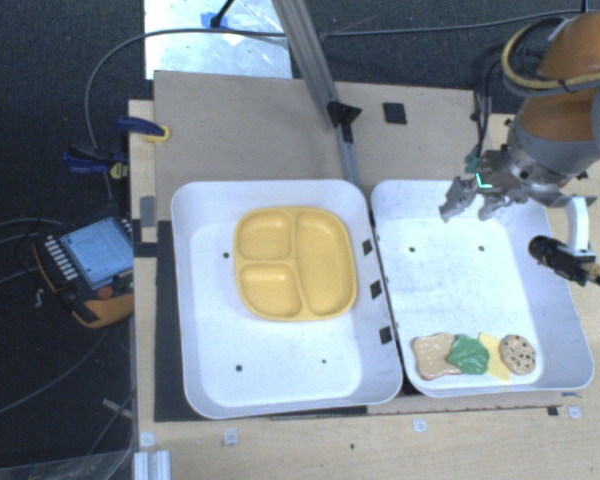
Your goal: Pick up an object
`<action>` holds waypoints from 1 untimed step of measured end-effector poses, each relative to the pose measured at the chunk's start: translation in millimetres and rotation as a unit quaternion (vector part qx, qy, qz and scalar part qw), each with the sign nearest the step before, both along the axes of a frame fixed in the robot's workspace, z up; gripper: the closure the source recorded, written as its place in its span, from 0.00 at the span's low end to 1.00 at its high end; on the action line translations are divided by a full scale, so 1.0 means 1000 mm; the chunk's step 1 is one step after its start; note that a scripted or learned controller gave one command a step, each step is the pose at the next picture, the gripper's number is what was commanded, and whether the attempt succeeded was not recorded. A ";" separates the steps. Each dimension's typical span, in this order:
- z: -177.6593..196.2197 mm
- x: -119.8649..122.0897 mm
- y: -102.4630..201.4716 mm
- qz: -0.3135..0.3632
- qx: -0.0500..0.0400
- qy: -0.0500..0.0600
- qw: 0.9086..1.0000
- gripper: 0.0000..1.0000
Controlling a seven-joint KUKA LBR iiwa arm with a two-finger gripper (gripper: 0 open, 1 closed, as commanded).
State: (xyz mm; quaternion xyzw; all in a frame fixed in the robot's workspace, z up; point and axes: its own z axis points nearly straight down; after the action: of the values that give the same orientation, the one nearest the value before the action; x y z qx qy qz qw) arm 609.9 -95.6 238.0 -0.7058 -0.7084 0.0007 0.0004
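Two shallow white bins are seen side by side on the counter (230,118). In the left bin (200,368) a yellow divided plate (295,263) lies flat near the middle, with three compartments, all bare. In the right bin (460,278) a small cluster of toy food is gathered at the near edge: a slice of toast (432,356) at the left, a green leaf piece (469,353) partly over it, a yellow piece (494,356) just behind the leaf, and a chocolate-chip cookie (518,353) at the right. The pieces are touching or overlapping, so each is crowded by its neighbours and by the bin's near wall.

The gripper (470,203) is held over the far part of the right bin, well apart from the food cluster, with its two fingers spread and nothing between them. The grey and orange arm (565,88) is seen entering from the far right. A slanted metal pole (310,58) crosses the far side of the counter toward the gap between the bins. To the left of the counter, a handheld pendant (85,263) with its cables and some blue clamps (110,158) are seen on the dark floor
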 end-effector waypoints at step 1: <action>0.002 0.001 0.000 0.000 0.000 -0.002 1.000 0.00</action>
State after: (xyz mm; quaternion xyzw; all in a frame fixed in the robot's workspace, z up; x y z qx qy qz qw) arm 610.6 -95.5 239.5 -0.7056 -0.7086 -0.0004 -0.0008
